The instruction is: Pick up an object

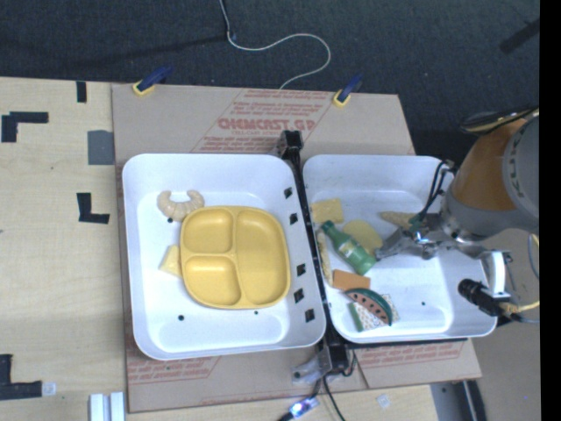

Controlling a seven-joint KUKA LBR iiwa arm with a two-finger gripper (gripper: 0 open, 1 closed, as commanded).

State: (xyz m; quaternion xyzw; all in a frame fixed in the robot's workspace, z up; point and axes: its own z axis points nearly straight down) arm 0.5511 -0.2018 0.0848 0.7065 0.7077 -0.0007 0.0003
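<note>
Gripper (pixel 386 246), grasp state indeterminable, poised in the right bin (pixel 412 167). Green bottle (pixel 347 246) lies just left of it, touching a yellow piece (pixel 364 231). Likely light, rigid, slippery; grasp across its body.

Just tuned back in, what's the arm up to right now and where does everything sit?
The gripper is down inside the right bin, reaching toward the green bottle, which lies on the bin floor among yellow pieces. I cannot tell if it has hold of anything. An orange piece and a watermelon slice lie nearer the front of that bin. In the left bin sit a yellow divided plate and a tan curved piece, untouched.
</note>
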